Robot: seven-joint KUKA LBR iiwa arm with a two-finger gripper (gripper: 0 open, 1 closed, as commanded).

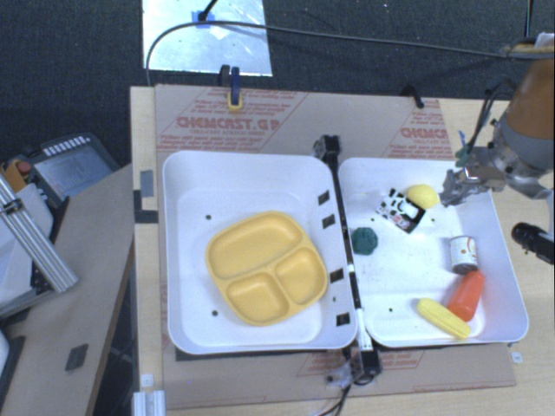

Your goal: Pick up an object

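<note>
Yellow ball (423,195) sits far side of the right bin (503,258), touching the cow toy (400,210). Our tool (454,188) hovers just right of it; can't tell if it's open. We'd drop straight, avoid the cow.

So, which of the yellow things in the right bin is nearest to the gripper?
The round yellow ball, beside the black-and-white cow toy, lies just left of the gripper. The long yellow corn lies far away at the bin's front edge.

Floor: dark carpet (69,50), far and left.
Far floor: shiny metal sheet (206,22).
Bench top: brown cardboard (286,120).
Left: tan side table (78,267).
</note>
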